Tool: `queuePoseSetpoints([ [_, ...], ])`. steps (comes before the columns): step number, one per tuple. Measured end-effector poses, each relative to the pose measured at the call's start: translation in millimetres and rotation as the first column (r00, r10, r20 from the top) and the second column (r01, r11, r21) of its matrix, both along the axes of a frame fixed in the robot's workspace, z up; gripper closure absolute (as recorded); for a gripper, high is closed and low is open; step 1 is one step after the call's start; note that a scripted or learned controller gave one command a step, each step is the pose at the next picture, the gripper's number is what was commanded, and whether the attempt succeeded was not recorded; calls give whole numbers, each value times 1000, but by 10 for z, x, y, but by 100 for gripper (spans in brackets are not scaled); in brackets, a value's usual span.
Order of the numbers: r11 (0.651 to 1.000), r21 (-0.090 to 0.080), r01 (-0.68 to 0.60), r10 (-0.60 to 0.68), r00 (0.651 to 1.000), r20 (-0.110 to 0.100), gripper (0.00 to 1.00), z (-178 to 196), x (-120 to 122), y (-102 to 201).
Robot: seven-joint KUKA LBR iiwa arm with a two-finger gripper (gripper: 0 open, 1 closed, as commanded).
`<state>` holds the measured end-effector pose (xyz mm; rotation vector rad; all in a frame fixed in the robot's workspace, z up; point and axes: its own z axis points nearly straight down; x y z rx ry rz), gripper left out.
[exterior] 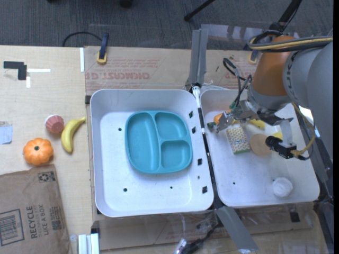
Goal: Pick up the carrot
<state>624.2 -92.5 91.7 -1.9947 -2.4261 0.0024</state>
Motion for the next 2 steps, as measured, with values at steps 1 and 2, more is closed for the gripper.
queuePoseSetpoints([
  [1,1000,-1,2,-2,1000,1,100,97,4,-12],
  [2,989,-1,148,-148,989,1,100,998,67,655],
])
